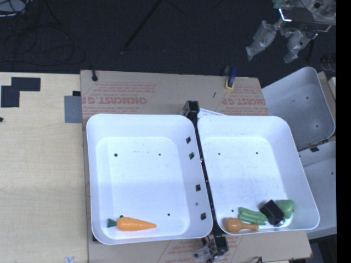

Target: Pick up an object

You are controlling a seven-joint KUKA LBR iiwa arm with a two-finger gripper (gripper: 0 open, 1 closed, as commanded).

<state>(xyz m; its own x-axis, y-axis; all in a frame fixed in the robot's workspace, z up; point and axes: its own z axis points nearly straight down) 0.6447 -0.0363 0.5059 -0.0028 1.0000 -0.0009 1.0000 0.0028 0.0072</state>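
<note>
My hand [278, 44] hangs open above the worktop's far right, gripping nothing. One carrot [135, 223] lies in the left bin [98, 147]; four items, perhaps, cluster in the right bin [296, 152].

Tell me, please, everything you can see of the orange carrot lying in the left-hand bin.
The orange toy carrot, smooth and plastic-looking, has a tapered orange body with a small dark green stub of leaves at its blunt end. It lies flat on the floor of the left shallow white bin, in the near corner by the front wall, with the leafy end toward the view's left and the pointed tip toward the right. It looks whole. Only the bin floor touches it, and the claw hangs far off, high at the view's upper right.
</note>
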